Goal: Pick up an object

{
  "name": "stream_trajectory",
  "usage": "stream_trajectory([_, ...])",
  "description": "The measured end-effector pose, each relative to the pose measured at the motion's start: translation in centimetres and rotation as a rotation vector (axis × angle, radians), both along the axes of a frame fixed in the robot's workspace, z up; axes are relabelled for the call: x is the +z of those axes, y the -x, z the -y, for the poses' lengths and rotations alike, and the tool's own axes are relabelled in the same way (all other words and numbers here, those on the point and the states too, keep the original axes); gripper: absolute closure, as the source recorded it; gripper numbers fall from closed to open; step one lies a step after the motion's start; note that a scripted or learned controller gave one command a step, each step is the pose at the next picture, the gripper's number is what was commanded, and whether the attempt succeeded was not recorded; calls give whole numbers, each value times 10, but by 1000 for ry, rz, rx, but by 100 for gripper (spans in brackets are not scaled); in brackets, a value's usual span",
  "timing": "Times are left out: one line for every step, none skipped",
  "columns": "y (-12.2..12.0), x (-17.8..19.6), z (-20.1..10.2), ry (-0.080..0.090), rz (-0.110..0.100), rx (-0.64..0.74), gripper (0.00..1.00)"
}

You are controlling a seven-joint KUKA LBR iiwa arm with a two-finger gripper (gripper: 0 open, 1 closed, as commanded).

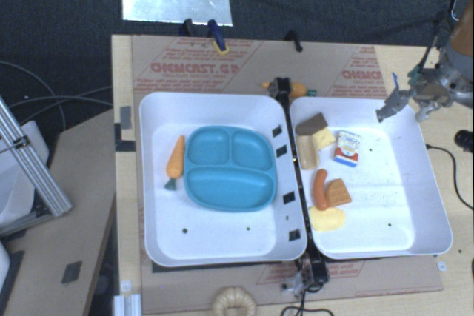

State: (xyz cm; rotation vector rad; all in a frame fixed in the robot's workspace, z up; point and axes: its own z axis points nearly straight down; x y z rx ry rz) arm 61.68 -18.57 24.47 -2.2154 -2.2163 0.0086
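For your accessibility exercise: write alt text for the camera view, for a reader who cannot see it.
A robot gripper hangs open above the right bin's upper right corner, holding nothing. That bin holds small toy foods, including a sausage; the left bin holds a blue divided plate and a carrot.

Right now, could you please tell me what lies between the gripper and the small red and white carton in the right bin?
In the camera view, bare white bin floor separates the gripper from the carton.
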Motion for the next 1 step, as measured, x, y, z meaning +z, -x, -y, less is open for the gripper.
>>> stream_trajectory([-2,7,-1,2,12,3,0])
